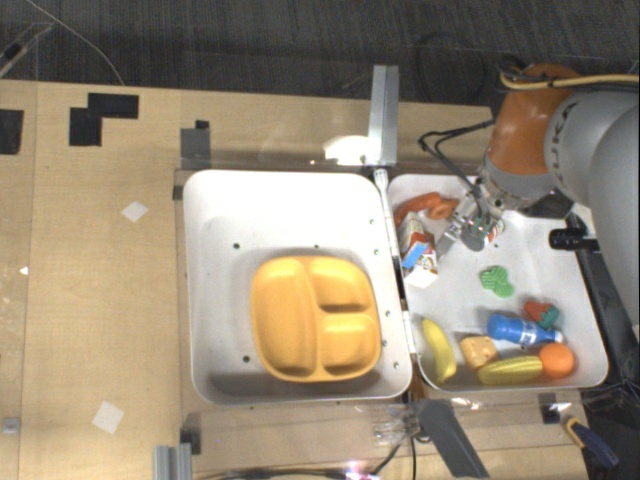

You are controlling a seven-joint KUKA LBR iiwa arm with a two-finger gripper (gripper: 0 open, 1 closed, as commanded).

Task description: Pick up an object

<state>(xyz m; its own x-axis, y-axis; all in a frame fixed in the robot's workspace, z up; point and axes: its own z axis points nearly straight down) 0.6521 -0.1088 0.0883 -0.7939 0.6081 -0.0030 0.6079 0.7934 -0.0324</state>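
A: Item one, gripper [474, 224] – at the end of the grey arm [590, 148] with the orange band, low over the upper part of the right bin [590, 298]. State: cannot tell whether wide or narrow; the tip is small and blurred, and nothing is visibly held in it

B: Item two, right bin contents?

A: Orange-red piece [428, 206] at the upper left corner; small red, white and blue carton [418, 252] just below it, near the divider; green piece [496, 281] mid-bin, apart from the rest; a cluster along the lower edge – banana [437, 350], tan block [478, 350], yellow-green long fruit [510, 370], orange ball [558, 361], blue bottle [518, 329], red and teal piece [541, 314]

B: Item three, left bin [215, 268]?

A: One yellow divided tray [315, 318], lying flat, well apart from the gripper

B: Step in hand?

A: Judged as approach or descent, grasp not yet made. Nearest candidates: the carton and the orange-red piece, both just beside the gripper on its left

B: Next move calls for?

A: Settling on one of those two, centring over it and dropping until it sits between the two sides of the gripper, then closing and lifting straight up. The carton lies close to the bin wall, so room on that side looks tight; the green piece stands freer

B: Desk [90, 298]?

A: Bare wood around both bins, a few black marks at upper left
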